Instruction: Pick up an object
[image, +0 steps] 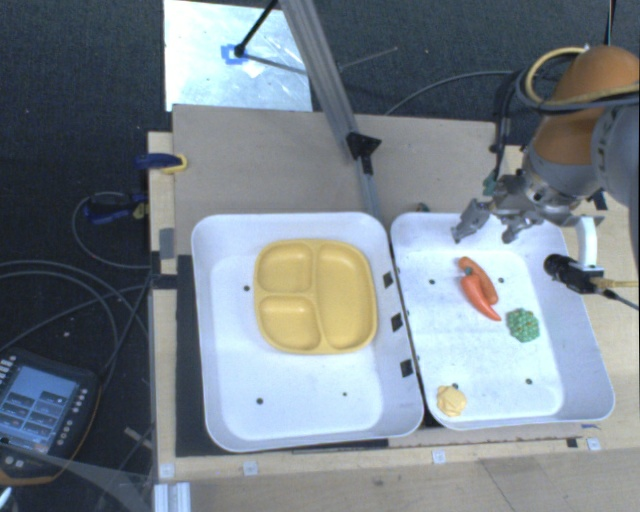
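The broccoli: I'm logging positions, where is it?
The broccoli lies in the right bin, just right of the orange pepper.

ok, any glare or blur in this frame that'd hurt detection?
Camera view: soft overall, slightly grainy; the gripper is open and a bit smeared; bright washed-out floor patch at top; white bins near clipping, but the orange pepper, green piece and yellow tray stay distinct.

The hand (492, 226) hangs spread-fingered over the right bin (580, 340), above an orange pepper (479, 287), broccoli (522, 324) and a yellow piece (452, 401).
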